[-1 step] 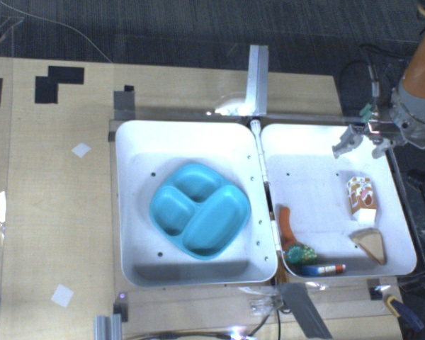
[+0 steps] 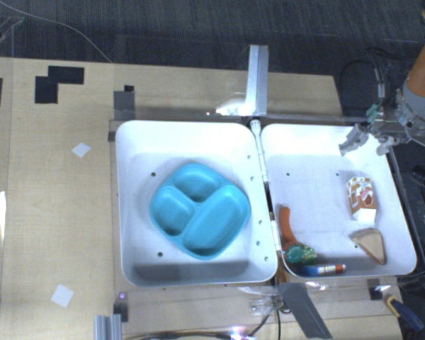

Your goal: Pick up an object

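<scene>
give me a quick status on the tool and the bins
Tool open, over right bin's far right corner, holding nothing. Nearest: brown-and-white printed packet, tan wedge beyond. Blue three-compartment plastic tray in left bin. Path clear.

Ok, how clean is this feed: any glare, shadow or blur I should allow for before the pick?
Camera view: glare washes out the metal post and the far rim of the right bin; soft shadow lies along the left bin's near wall and under the blue divided plate; the end effector looks soft and small; the items in the right bin are slightly fuzzy but distinguishable.
</scene>
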You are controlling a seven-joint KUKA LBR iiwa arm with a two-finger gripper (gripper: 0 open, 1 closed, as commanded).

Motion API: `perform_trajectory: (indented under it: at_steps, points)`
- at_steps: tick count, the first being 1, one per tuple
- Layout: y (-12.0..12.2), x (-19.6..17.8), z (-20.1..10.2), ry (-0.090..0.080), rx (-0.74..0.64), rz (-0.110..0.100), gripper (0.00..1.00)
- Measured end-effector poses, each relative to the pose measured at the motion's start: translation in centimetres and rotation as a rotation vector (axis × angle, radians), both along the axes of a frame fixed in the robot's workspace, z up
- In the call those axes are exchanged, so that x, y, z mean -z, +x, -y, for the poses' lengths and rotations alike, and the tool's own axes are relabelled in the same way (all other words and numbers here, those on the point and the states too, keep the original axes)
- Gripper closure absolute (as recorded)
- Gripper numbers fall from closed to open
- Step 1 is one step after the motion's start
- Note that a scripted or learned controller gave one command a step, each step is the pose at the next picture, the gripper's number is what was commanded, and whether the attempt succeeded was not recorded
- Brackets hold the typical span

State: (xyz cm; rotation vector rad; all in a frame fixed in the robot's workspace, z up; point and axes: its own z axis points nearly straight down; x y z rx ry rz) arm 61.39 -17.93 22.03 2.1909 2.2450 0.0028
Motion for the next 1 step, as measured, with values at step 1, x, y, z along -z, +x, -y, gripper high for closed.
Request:
perform_trajectory:
  at_steps: [1]
  points:
    - [-5.03, 9.32, 2.73, -0.005, -0.067, 0.008, 0.00]
